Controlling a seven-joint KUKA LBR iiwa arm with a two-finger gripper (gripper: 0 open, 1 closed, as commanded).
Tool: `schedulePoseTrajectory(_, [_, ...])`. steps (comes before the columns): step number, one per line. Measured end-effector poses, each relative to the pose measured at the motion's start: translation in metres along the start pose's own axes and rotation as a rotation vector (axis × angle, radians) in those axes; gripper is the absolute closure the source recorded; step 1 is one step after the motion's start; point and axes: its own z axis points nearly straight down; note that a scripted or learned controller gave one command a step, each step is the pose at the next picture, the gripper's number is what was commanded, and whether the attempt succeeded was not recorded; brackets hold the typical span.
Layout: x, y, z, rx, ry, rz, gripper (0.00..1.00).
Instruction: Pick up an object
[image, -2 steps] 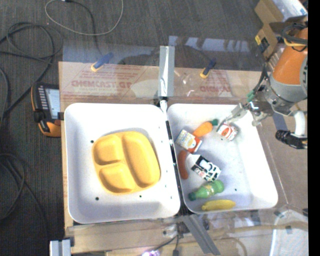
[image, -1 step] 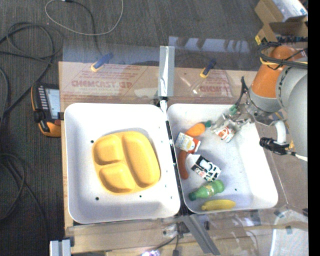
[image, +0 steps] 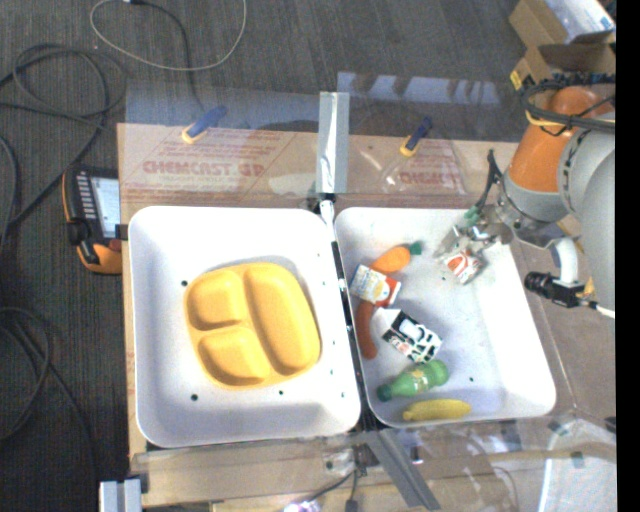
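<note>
Toy banana (image: 436, 409) lay at the right bin's (image: 530, 385) six o'clock, beside a green bottle (image: 418, 380); the gripper (image: 472, 240), at one o'clock, hovered over a small red-and-white carton (image: 461, 265), presumably its target, grip state indiscernible.

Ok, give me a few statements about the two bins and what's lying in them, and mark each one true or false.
1. The yellow divided tray lies in the left bin. True.
2. The banana lies in the left bin beside the tray. False: it lies in the right bin, near its front edge.
3. The carrot lies in the right bin. True.
4. The green bottle stands upright. False: it lies on its side, just above the banana.
5. The gripper is over the right bin's far right corner, by a small red and white object. True.
</note>
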Motion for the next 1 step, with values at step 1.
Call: schedulePoseTrajectory(1, [0.0509, 0.0122, -0.1011, 0.002, 0.001, -0.062, 1.0])
